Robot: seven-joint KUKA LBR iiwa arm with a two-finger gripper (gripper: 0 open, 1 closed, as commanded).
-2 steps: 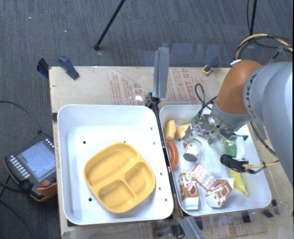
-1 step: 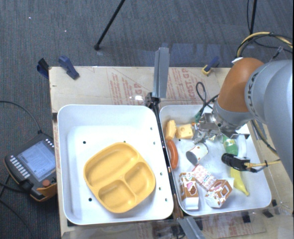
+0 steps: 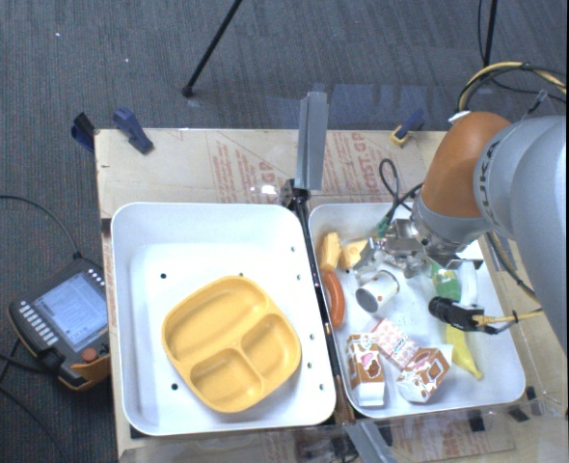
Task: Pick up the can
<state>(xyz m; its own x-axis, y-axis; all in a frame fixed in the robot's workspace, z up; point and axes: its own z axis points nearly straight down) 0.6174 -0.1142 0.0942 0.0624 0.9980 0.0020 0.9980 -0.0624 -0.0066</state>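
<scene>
can (image 3: 376, 290) just under lowered end effector (image 3: 397, 256)

A yellow tray (image 3: 230, 343) lies in the left bin (image 3: 135, 258). The right bin (image 3: 501, 379) holds cartons (image 3: 397, 360), a banana (image 3: 463, 347) and a corn cob (image 3: 330, 251). A pendant (image 3: 61, 321) sits on the floor at left.

You see the surface (image 3: 217, 167), brown board with red print, carrying two white bins side by side: the left bin (image 3: 135, 258) and the right bin (image 3: 501, 369), touching along a middle divider. Blue clamps (image 3: 130, 128) grip its far left edge.
</scene>
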